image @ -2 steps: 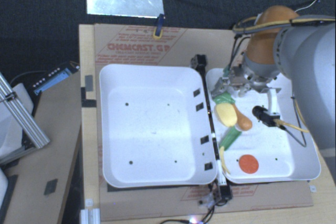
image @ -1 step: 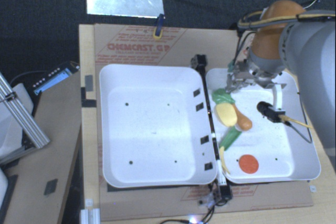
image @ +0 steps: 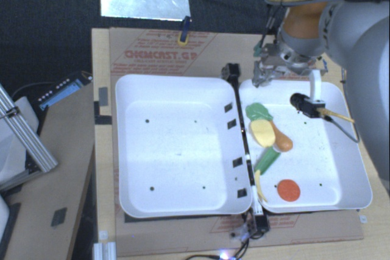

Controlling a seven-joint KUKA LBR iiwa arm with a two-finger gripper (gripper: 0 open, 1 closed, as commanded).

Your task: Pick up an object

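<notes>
The gripper [image: 264,77] hangs over the upper left corner of the right bin [image: 341,161], right of centre in the upper half of the frame. From this angle I cannot tell whether it is open or closed, and I see no object held in it. The things to pick all lie below it in the frame, strung down the bin's left side near the wall shared with the left bin [image: 177,143]. Nearest is a green piece [image: 257,111], just below the gripper and slightly left. A yellow piece [image: 263,133] touches it from below, with an orange piece [image: 283,143] against that one's lower right; together they run from upper left to lower right. Below them a green stick [image: 267,160] slants the other way, then come a thin yellow strip [image: 261,186] by the wall and a red disc [image: 289,190] lying apart. The move probably called for is a short shift down-frame and a descent onto the green piece. The crowding neighbours and the near wall look like the main risk.
</notes>
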